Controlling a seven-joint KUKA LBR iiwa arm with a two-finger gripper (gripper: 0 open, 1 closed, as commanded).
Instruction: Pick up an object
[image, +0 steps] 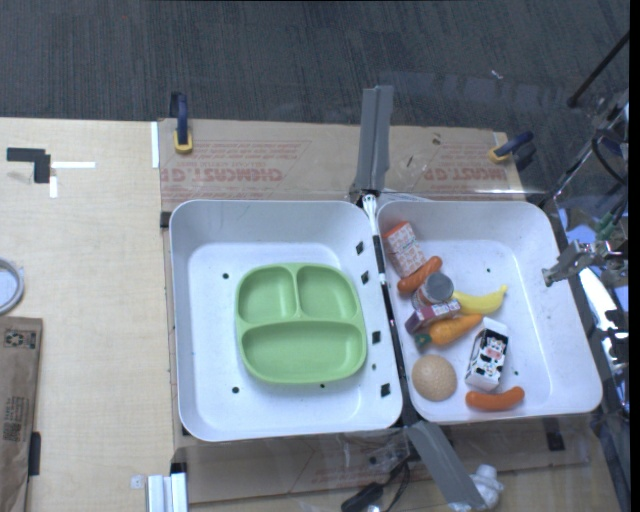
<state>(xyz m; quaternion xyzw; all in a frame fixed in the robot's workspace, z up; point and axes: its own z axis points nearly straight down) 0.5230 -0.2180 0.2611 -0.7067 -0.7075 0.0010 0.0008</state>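
Looking down on my bench, I count two shallow white bins side by side. One is the left bin (190, 330), which holds one green divided plate (300, 322) with three compartments, lying flat near its middle. The other is the right bin (540, 300), where I count the loose things clustered toward its left half: one small red-and-white carton (403, 246) at the top, one orange sausage (419, 275) just below it, one dark-lidded round can (437, 290) touching that sausage, one yellow banana (481, 298) to the can's right, one orange carrot (456, 329) beneath the can, one white milk carton with black patches (488, 357) beside the carrot, one tan round bun (434, 378) near the front, and one more orange sausage (494, 399) at the front right. That makes two sausages and one of everything else. At the right edge I see part of the arm's metal structure (585, 260) just outside the right bin's rim, raised clear of the objects. I cannot tell whether the gripper is released or clenched, and nothing is seen in its grasp.
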